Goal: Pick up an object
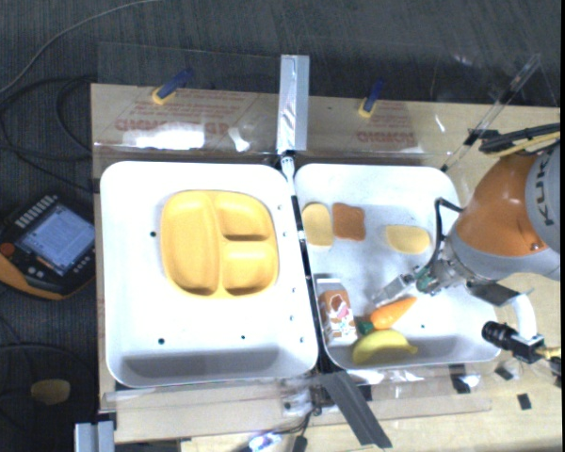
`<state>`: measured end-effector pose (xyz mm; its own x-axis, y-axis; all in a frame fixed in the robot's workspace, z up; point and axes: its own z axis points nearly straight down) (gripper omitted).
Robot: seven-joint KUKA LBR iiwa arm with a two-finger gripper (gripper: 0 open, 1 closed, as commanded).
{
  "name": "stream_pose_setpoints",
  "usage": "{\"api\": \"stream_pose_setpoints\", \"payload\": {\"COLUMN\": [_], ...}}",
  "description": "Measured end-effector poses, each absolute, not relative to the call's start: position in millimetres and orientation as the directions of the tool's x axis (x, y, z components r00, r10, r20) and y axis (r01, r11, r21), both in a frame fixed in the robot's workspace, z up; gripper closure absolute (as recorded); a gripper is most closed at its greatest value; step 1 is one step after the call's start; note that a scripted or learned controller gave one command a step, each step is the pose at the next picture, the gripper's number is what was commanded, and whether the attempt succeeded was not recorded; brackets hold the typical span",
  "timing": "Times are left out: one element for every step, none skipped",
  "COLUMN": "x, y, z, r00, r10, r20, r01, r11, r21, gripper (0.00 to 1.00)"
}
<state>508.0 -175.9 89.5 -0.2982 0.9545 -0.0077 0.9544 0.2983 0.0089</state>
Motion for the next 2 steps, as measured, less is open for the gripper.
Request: {"api": "stream_pose_setpoints", "payload": {"x": [562.8,500.9], "y": [-114.6,-131.6], "z": [139.7,105.4], "r00": [-0.401,-0.563], "r10": [0.916,0.826], "r20": [0.0,0.001], "r01": [0.916,0.826], "r11": [0.401,0.563], "r21": [0.0,-0.001], "gripper": [0.0,0.0]}}
